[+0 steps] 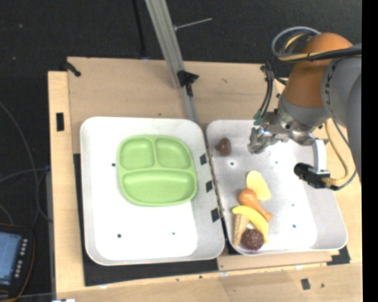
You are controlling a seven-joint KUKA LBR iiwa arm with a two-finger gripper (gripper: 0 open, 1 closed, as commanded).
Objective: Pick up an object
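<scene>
White plastic bins sit side by side on the bench; we find the gripper (259,140) low over the back of the right bin (302,222), its tip near the bin floor. At this angle we cannot tell how it is set, and we see nothing held in it.

Candidate objects: a small brown round piece (222,146) lies just beside the gripper, toward the bin divider, apart from it. Nearer the camera from the gripper, well apart, a cluster lies against the bin's front corner: a yellow slice (258,184), an orange pear-shaped toy (251,199), a yellow banana-like piece (252,218) and a dark round piece (252,238), touching or overlapping one another. The green divided plate (157,170) lies in the left bin (107,231), far across from the gripper.

Risks, in our judgement: the gripper stands over bare floor, so closing here would take nothing. The brown piece looks round and may roll from a sideways touch. In the cluster, a grasp could catch two pieces or push them against the wall.
</scene>
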